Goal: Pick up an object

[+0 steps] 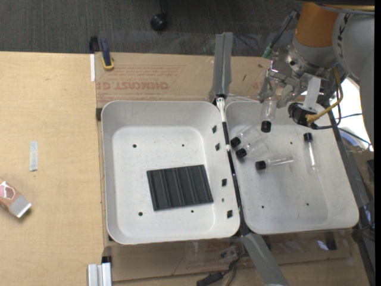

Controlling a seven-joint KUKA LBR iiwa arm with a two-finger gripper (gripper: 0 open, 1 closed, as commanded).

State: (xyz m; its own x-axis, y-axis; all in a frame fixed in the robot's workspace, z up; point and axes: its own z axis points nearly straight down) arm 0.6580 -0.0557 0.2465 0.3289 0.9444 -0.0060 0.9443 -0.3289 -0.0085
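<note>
The gripper (269, 103) hangs over the right bin (333, 216), its finger state unclear, apparently at a clear tube (266, 113): light, stiff, slippery, best pinched mid-barrel.

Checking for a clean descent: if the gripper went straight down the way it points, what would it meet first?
Probably the clear black-capped vial just below the gripper, in the right bin; depth is uncertain.

Two bins sit side by side on the bench: the left bin (113, 159) has a ribbed mat (179, 187) near its middle. The right bin (333, 207) holds several small tubes (274, 161) scattered in its far half, toward its left edge. The gripper (269, 107) hangs over the right bin's far edge, above a tube there.
</note>
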